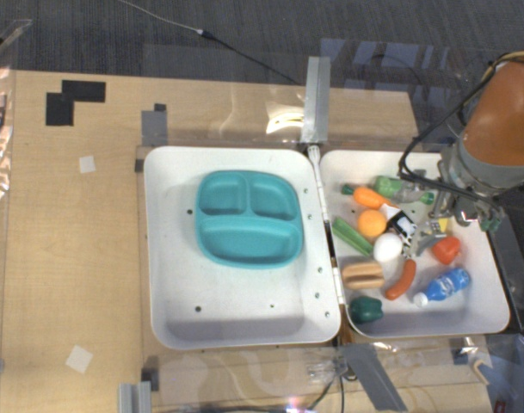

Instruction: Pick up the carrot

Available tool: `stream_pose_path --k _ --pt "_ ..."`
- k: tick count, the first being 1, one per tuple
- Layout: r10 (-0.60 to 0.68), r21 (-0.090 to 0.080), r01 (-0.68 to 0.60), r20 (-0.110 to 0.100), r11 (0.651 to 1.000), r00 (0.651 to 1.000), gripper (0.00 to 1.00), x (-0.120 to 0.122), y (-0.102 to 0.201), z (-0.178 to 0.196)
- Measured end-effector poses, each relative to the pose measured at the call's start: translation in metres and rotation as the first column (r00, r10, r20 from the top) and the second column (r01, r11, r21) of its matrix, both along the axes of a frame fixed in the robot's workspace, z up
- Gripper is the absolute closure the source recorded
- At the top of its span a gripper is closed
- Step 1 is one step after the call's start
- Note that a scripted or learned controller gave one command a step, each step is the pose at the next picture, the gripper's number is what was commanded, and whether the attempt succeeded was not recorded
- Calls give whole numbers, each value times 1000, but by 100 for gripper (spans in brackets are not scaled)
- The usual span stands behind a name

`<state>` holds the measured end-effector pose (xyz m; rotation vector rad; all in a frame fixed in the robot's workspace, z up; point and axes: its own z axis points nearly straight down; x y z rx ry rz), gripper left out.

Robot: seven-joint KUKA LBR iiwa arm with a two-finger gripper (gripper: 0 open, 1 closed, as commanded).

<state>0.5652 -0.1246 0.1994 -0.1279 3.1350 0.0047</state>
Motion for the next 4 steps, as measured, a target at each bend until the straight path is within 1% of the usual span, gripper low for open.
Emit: stream_pose_path --k 1,2,3,4 --pt "-249 -1 249 -1 968 968 0 34 30 -102" --pt "-766 -3 766 -13 643 643 0 67 11 -109" --pt "-917 -28 916 -15 400 399 0 82 26 -110" --pt "-914 -28 913 -10 406 406 100 82 26 -98"
